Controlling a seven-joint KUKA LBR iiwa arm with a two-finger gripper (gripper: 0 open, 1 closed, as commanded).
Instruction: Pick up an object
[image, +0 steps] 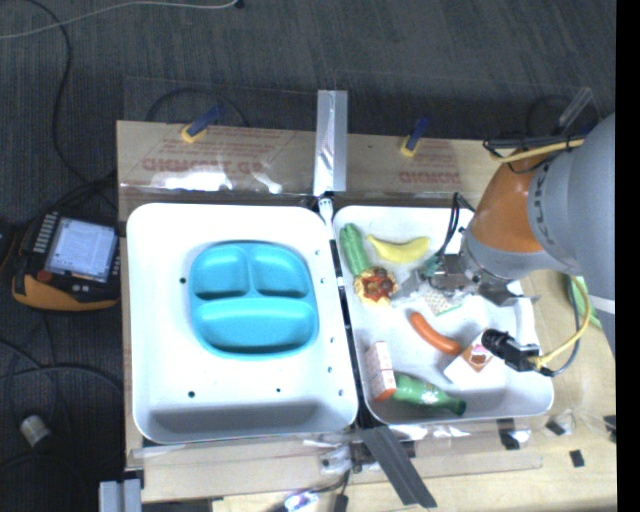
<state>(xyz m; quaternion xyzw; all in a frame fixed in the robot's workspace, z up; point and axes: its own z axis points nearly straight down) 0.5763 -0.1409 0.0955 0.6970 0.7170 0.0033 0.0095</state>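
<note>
— In the right bin (540, 400), what's lying around the arm?

— Quite a crowd. A green cucumber (353, 247) lies along the left wall at the far end, a yellow banana (400, 248) just beside it, and a small red and yellow toy (376, 284) sits below those two. An orange carrot (435, 332) lies at a slant near the middle. Toward the near edge there's a green bottle (428, 396) on its side, a small pink box (380, 367) touching its left end, and a little red and white piece (477, 357) beside the carrot's lower end.

— And the left bin (150, 300)?

— It holds a blue divided tray (254, 298), well apart from everything else.

— Where's the gripper (437, 288)?

— Low over the right bin, under the orange band of the arm (540, 215), just to the right of the banana and the red and yellow toy, and just above the carrot. A black cable end (505, 347) hangs over the bin's right part.

— Open or closed?

— I can't tell; the wrist covers it from this angle. Nothing is visibly held.

— So the nearest things to it?

— The banana's right tip and the carrot's upper end, both close, neither clearly touching.
</note>
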